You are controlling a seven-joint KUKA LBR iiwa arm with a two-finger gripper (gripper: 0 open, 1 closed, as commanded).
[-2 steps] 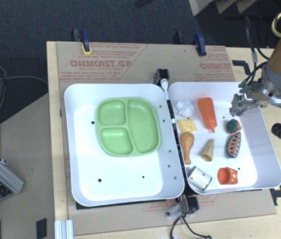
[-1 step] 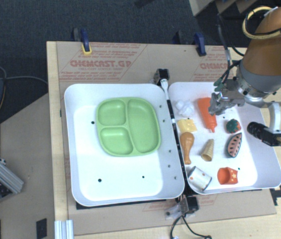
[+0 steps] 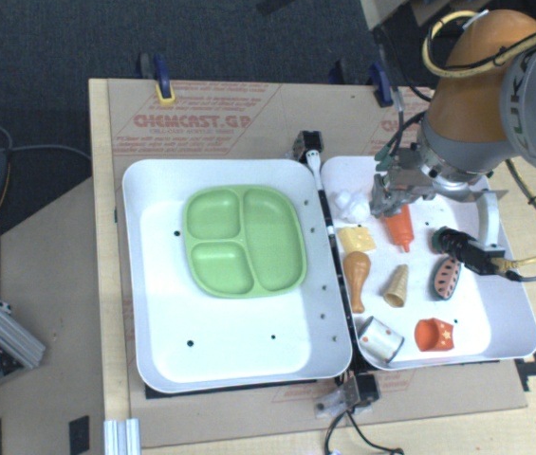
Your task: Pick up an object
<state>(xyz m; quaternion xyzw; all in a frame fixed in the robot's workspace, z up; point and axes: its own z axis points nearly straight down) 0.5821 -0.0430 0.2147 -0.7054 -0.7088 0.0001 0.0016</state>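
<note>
Tool (image 3: 391,200) hovered over right bin's (image 3: 505,325) upper part, tips at top end of orange carrot-like toy (image 3: 399,229). Toy lay at tool's 6 o'clock, long axis roughly 12-to-6, slightly tilted. Tool opening: could not tell, wrist blocked view.

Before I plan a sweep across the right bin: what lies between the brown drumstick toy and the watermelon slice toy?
In the camera view, a tan ice cream cone lies between the drumstick and the watermelon slice, apart from both.

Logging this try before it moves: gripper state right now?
Gripper: cannot be told; it sits low in the right bin, right above the orange carrot-like toy.
</note>
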